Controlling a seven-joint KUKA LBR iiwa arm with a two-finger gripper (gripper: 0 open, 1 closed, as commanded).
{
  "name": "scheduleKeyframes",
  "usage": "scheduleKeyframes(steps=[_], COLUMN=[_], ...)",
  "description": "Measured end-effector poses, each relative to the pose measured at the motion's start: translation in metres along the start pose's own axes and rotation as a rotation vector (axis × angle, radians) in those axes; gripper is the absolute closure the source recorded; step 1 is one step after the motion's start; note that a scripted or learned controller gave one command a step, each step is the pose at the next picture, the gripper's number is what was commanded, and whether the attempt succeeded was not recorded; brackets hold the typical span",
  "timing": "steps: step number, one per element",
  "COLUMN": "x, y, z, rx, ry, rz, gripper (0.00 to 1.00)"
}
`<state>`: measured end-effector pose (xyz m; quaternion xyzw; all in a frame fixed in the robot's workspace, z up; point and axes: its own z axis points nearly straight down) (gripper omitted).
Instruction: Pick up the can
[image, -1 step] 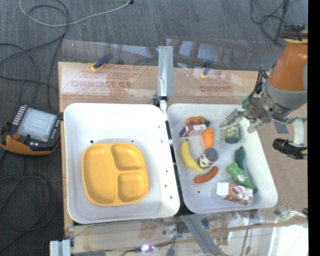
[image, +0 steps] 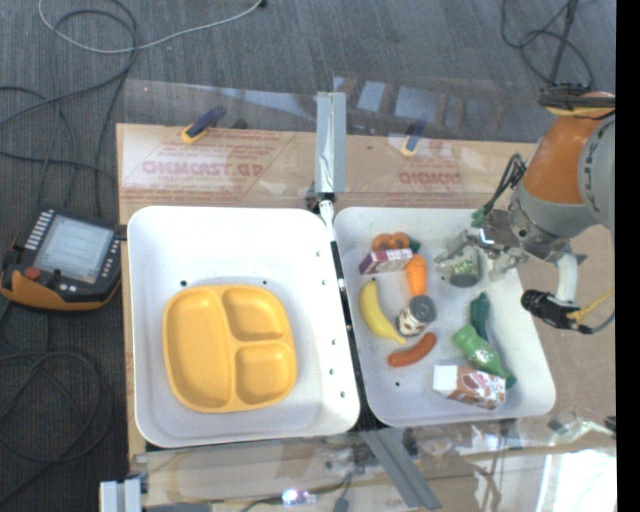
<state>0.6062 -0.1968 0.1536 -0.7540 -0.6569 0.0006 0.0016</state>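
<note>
Can (image: 416, 315) lies on its side mid-bin in the right bin (image: 540, 385), between banana (image: 375, 310) and green bottle (image: 480, 345), dark end up-right. Pincer (image: 462, 262) hangs up-right of it, near the bin's far edge. Its state I cannot tell.

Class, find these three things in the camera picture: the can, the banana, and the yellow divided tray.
can (image: 417, 313): camera view, on its grey lid.
banana (image: 375, 311): camera view, middle of its curved body.
yellow divided tray (image: 196, 340): camera view, floor of its large left compartment.
</note>
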Motion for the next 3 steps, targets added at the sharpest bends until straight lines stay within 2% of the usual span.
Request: scheduleKeyframes(steps=[1,2,3], x=[-0.005,-0.005,0.034], y=[0.042,0.042,0.058], z=[0.059,0.050,-0.008], rx=[-0.002,0.000,-0.001], ry=[-0.002,-0.006,-0.003], rz=[-0.146,-0.149,0.005], gripper=[0.00,1.00,1.00])
